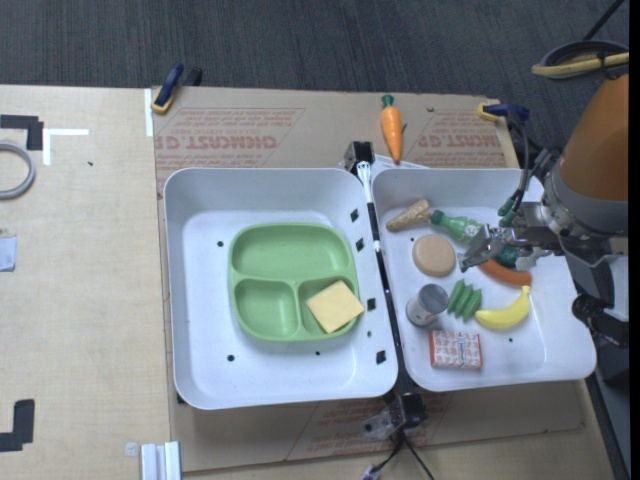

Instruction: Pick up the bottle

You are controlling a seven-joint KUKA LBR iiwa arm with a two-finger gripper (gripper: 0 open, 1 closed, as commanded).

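The bottle (455, 226) is green with a pale cap and lies on its side in the right bin (560, 360), slanting from upper left to lower right. My gripper (497, 245) reaches in from the right and sits over the bottle's lower right end, hiding that part. The grey arm and its orange band (600, 148) stand above the bin's right edge.
Around the bottle lie a bread stick (408, 215), a round tan cookie (434, 256), an orange-red piece (507, 274), green beans (463, 298), a banana (505, 311), a can (430, 303) and a red packet (455, 349). The left bin (190, 268) holds a green divided plate (265, 258) with a yellow block (334, 306).
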